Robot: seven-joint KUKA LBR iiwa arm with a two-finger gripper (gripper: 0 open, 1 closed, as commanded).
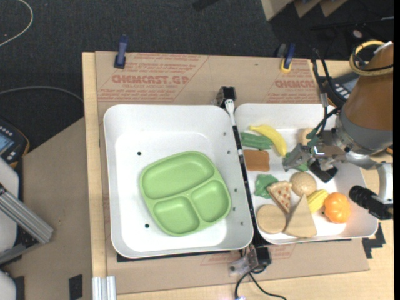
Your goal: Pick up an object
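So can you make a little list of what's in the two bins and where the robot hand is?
left bin: green divided plate
right bin: banana, orange, pizza slice, brown block, other toy food
gripper: low over the right bin, above the toy food
arm: reaches in from the right

Toy food (284, 195) crowds right bin (369, 233) (tightly packed).

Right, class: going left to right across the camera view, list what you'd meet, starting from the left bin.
Left bin → green divided plate → brown block → banana → potato → orange → arm.
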